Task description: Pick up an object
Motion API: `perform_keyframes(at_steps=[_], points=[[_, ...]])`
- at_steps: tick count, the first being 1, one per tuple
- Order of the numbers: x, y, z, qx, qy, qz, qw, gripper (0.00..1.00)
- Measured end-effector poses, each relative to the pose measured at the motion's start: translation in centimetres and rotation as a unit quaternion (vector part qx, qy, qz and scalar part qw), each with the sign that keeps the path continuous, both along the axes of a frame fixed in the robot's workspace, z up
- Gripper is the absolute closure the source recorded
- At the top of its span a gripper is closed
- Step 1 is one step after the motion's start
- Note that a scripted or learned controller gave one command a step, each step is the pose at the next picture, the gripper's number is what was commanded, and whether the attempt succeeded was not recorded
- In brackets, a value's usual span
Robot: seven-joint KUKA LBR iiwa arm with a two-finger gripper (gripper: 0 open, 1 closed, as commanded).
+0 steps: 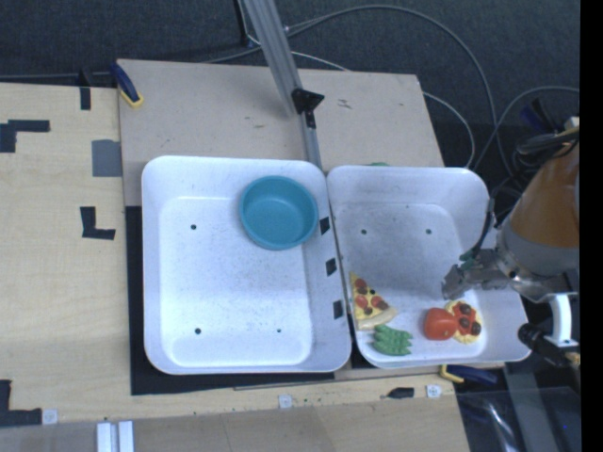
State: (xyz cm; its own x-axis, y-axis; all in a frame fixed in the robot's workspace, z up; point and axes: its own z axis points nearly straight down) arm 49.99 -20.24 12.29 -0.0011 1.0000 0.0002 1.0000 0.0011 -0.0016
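Blue bowl (278,212) was seen upright at 12 o'clock in left bin (170,281). In right bin (405,205), pizza slice (369,303), green piece (393,341), red tomato (439,323) and second pizza piece (466,320) were clustered at 6 o'clock.

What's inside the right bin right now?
The right bin holds a pizza slice, a green toy, a red tomato and a second pizza piece. The gripper covers part of the bin's right side.

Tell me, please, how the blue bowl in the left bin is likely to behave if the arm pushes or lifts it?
The blue bowl looks like thin, smooth plastic, so it is probably light and would slide across the left bin when pushed. Sitting upright and broad, it seems unlikely to tip. Its rounded rim may slip from the jaws unless gripped across the wall.
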Motion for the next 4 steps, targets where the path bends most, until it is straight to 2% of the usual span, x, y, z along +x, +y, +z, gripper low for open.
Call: perform_keyframes(at_steps=[1, 2, 3, 4], points=[[0.4, 0.2, 6.1, -0.0007, -0.003, 0.000, 1.0000, 1.00], [0.5, 0.2, 9.8, -0.0004, -0.002, 0.000, 1.0000, 1.00], [1.0, 5.9, 10.5, 0.0004, -0.001, 0.002, 1.0000, 1.00], [2.1, 10.6, 9.5, 0.0003, 0.000, 0.002, 1.0000, 1.00]])
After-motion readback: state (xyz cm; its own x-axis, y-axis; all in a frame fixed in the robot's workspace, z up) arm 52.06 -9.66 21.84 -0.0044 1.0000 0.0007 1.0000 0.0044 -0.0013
